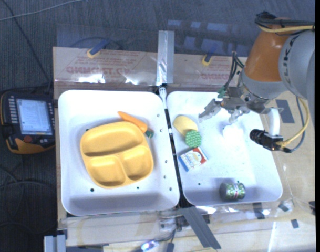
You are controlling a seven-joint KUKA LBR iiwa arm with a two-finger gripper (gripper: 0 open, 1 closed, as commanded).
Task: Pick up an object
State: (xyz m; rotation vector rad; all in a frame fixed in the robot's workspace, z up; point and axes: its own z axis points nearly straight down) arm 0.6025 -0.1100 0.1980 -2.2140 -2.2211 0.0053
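A grey robot arm reaches from the right over the right bin [265, 140], its gripper [223, 113] spread wide and holding nothing above bare floor near the bin's far wall. This looks like the approach step: the next move likely calls for shifting left and down toward the yellow piece [184, 123], green ball [193, 138] and small carton [193, 158] clustered beside the centre divider, which crowds a grasp, while the can [232, 190] near the front wall has open room around it

The two shallow white plastic bins [112, 101] look smooth and slightly glossy. The yellow compartment tray [116, 156] is matt plastic. The small green-banded can [232, 190] shines like metal, and the dark floor covering [54, 9] looks like rough carpet.
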